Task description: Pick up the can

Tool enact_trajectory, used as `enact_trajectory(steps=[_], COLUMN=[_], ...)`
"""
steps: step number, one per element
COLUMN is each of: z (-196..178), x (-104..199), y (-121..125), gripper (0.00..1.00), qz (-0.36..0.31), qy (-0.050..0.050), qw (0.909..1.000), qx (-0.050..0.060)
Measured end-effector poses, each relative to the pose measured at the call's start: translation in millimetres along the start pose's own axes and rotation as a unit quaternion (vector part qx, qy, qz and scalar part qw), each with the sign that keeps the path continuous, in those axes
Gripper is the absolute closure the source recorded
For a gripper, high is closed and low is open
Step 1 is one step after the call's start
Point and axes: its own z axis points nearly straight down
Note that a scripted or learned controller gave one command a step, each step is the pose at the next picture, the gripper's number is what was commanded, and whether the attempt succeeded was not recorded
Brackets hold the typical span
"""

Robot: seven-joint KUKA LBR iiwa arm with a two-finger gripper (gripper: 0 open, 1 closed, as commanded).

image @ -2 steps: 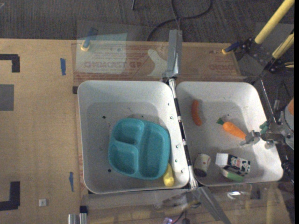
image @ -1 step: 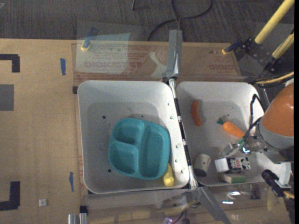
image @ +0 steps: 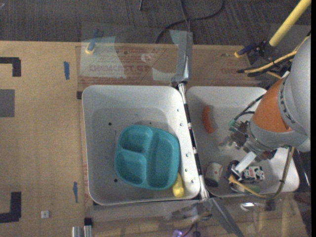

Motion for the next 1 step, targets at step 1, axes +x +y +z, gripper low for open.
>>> enact_trajectory(steps=[1], z=[-108.5], x=[-12.5], y=[44.2], gripper=[0.0], qz=[0.031], qy=[-0.001], qw=[0.9995], qx=[0.006])
